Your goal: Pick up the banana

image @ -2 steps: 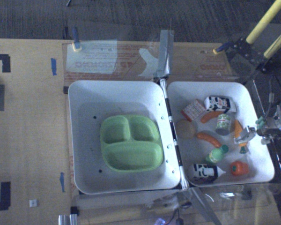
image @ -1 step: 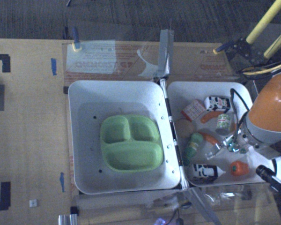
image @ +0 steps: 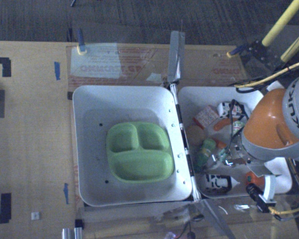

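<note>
Your arm [image: 274,126] hangs low over right bin [image: 189,97], reaching into toy pile [image: 214,133]. Gripper [image: 228,156] sits at pile's 5 o'clock; can't tell its state. Can't spot banana. Green plate [image: 138,151] rests alone in left bin [image: 84,133], out of way.

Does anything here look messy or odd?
The right bin holds a jumble of small items piled together under the arm, while the left bin holds a green divided plate sitting slightly askew.

- Rounded grey metal arm [image: 294,108], dark lettering on its shell
- Broad glossy orange band [image: 271,121] above the wrist
- Thin black cables [image: 232,114], seemingly trailing near the wrist
</note>
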Robot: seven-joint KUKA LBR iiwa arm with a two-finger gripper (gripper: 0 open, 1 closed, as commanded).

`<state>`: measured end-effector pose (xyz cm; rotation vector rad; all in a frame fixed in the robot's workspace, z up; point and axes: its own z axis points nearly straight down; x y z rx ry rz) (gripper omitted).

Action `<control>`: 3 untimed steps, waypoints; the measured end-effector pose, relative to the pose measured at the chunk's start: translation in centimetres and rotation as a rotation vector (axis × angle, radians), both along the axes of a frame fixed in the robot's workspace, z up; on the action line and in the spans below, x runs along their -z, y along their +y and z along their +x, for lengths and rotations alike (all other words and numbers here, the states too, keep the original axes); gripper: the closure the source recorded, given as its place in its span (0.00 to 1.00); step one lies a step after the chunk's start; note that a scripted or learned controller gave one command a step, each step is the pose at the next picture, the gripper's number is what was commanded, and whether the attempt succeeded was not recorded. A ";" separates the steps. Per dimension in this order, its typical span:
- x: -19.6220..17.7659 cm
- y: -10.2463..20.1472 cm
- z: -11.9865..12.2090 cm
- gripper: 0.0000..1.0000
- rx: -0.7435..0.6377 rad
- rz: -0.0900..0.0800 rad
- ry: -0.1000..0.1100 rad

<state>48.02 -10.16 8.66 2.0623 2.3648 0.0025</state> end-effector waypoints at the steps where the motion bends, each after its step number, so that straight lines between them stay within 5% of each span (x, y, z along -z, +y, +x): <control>1: -9.8 6.3 1.6 0.00 0.368 0.002 0.004; 2: -9.7 12.7 -0.1 0.00 0.621 0.002 0.009; 3: -10.6 12.7 -0.1 1.00 0.618 0.000 0.010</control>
